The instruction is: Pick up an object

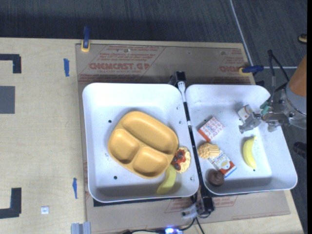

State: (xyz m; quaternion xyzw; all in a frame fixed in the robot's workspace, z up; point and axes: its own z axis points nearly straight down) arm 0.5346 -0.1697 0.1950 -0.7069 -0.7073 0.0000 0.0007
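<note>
So far we have lifted nothing: our pincer [248, 121] hangs low over the far part of the right white plastic bin [285, 177], and we cannot tell whether it is spread or pressed together. Just nearer lies a smooth curved yellow banana [249, 152], on the bin floor. Left of it lie a small red-and-white carton [210, 128] and a bumpy yellow corn cob [208, 150]. A glossy yellow compartment tray [141, 143] fills the left bin [95, 101].

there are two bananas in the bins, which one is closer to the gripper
The banana in the right bin, lying just below the gripper. The other banana sits in the left bin, at the lower edge of the yellow divided tray, much farther away.
</note>
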